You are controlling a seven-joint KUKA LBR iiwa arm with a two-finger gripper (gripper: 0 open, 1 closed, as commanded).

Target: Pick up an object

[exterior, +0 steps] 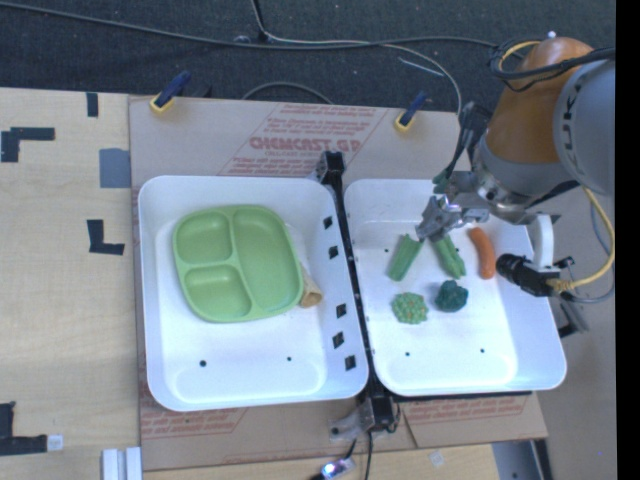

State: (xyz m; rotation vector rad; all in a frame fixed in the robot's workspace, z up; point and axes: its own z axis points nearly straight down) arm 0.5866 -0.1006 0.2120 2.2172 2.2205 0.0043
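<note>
In the right bin [500, 363] lie two green pods: one [404, 257] to the left, tilted, and one [449, 256] to its right. An orange carrot [484, 251] lies further right. A light green broccoli floret [409, 308] and a dark green floret [451, 296] sit nearer the front. My gripper [437, 225] hangs low over the upper ends of the two pods, its dark fingers [428, 230] pointing down between them. Nothing shows between the fingers.
The left bin [240, 373] holds a green divided plate [238, 262] with a small tan piece [311, 295] at its right edge. A black divider [342, 268] runs between the bins. Cables hang by the arm at right.
</note>
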